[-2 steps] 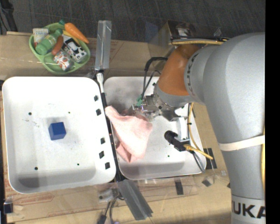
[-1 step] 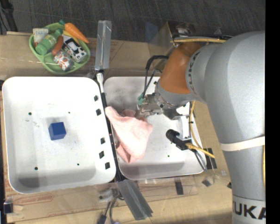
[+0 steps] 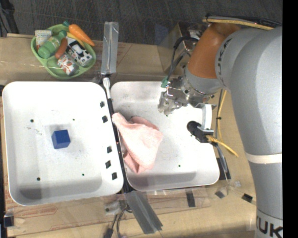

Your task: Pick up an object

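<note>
From my seat, a small blue cube (image 3: 61, 138) sits in the left bin (image 3: 20, 98). A crumpled pink cloth (image 3: 139, 140) lies against the right bin's (image 3: 198, 170) left wall. The gripper (image 3: 166, 104) hovers above that bin.

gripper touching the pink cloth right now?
Apart. In the camera view the gripper hangs over bare white floor of the right bin, up and to the right of the pink cloth, with white showing between them.
</note>
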